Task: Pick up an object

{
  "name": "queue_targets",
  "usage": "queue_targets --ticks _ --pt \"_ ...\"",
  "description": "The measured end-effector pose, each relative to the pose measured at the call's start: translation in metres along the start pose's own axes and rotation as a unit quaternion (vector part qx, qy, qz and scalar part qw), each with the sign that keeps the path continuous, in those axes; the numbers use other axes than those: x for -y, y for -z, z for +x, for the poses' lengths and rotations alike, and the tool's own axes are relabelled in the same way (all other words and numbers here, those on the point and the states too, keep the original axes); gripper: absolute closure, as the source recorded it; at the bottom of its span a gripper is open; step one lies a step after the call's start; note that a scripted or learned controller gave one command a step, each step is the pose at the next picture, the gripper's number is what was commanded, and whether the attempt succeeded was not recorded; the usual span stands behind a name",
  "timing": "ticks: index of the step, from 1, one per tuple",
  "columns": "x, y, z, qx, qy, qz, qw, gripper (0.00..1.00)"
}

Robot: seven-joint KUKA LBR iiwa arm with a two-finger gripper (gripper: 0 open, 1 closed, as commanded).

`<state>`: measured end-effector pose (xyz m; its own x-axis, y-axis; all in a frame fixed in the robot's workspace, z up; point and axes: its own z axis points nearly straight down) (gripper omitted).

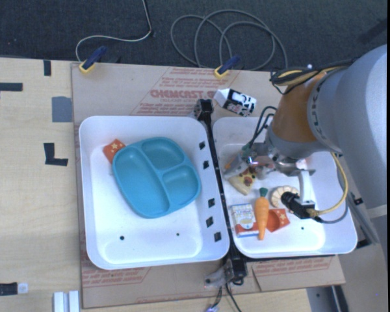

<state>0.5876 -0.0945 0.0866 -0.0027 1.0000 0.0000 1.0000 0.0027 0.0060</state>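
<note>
Left bin: a blue tray with three compartments lies near the middle, tilted toward the upper right. An orange-red block sits at the tray's upper left edge, partly tucked under it, near the bin's upper left corner.

A black divider runs along the seam between the two bins.

Right bin: a clutter of small toy food sits against its left half. A pale wedge lies near the left wall, mid-height. Below it, a small white carton lies flat by the lower left corner. A carrot lies just right of the carton, upright in the view, green top up, touching a red packet on its right. A round pale slice sits just above the packet.

Gripper: down inside the right bin, over the upper part of the clutter, just above the wedge. Cannot tell how far the fingers are parted, nor whether anything sits between them; the parts blur into the small items beneath.

Arm: grey bulk with an orange band, covering the bin's upper right corner.

Beyond the bins' far edge, a small black-and-white box lies on the cardboard sheet.
</note>
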Motion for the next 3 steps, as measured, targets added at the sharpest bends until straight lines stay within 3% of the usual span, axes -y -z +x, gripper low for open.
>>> queue_targets --ticks 1,2,3 --pt "-0.039 -0.001 -0.008 0.000 0.000 0.001 1.0000 0.00" --pt "-0.077 -0.003 -0.002 0.000 -0.001 0.014 0.9999 0.00" --pt "-0.015 -0.001 -0.003 0.001 -0.001 0.003 1.0000 0.00"
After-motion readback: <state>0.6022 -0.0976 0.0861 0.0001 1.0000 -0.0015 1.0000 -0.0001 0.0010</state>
